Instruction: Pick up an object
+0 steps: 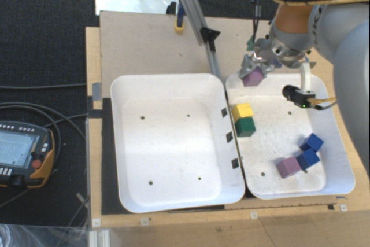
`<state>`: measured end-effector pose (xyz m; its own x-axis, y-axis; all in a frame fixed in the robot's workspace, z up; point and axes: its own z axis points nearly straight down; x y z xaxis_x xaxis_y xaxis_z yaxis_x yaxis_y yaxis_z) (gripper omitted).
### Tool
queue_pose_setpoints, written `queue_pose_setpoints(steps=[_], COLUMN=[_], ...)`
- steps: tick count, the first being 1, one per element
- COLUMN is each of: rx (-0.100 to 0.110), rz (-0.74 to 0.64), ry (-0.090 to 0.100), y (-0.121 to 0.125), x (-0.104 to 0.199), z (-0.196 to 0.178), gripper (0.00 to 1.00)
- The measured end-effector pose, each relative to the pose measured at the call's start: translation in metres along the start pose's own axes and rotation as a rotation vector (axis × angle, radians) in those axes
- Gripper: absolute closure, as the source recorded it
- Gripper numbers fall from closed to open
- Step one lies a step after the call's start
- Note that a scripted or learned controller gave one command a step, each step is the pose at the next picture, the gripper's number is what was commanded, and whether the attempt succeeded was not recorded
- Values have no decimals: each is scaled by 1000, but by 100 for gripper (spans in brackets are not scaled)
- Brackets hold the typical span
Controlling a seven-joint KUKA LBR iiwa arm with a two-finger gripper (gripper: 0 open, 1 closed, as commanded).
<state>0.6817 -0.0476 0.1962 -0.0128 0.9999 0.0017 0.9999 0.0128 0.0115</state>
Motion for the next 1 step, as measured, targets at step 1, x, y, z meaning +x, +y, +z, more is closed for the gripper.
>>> queue_pose_setpoints(steps=[1], rx=[13], rz=[0], ry=[2], y=[-24], x=[78], z=[6], gripper=[100])
